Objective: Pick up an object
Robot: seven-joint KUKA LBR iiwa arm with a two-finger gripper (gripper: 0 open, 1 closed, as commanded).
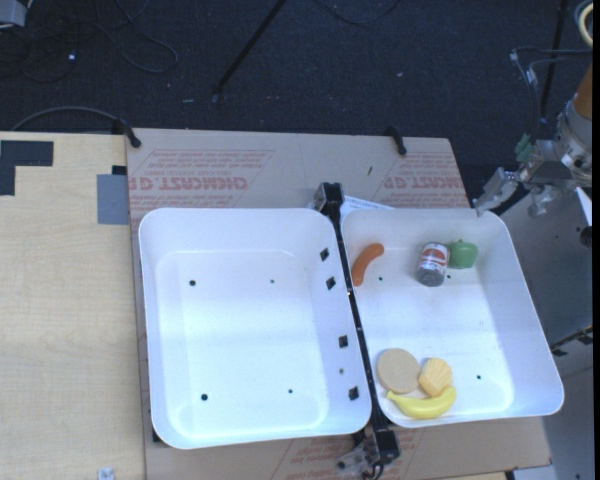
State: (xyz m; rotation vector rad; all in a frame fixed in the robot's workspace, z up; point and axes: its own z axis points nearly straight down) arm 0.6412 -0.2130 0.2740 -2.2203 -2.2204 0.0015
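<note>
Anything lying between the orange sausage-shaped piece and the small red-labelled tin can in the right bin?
No. In the camera view, only bare white bin floor separates the orange sausage-shaped piece from the small red-labelled tin can.

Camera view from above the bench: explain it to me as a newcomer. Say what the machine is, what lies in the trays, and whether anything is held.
This is one fixed camera looking down at a slant on a bench. Two shallow white trays sit side by side: the left bin and the right bin. The machine is a robot arm reaching in from the right; its gripper hangs past the right bin's far corner, too small and blurred to say how it stands. I see nothing held. In the right bin lie an orange sausage-shaped piece, a small can next to a green object, and near the front a tan round disc, a yellow ridged piece and a banana.
</note>
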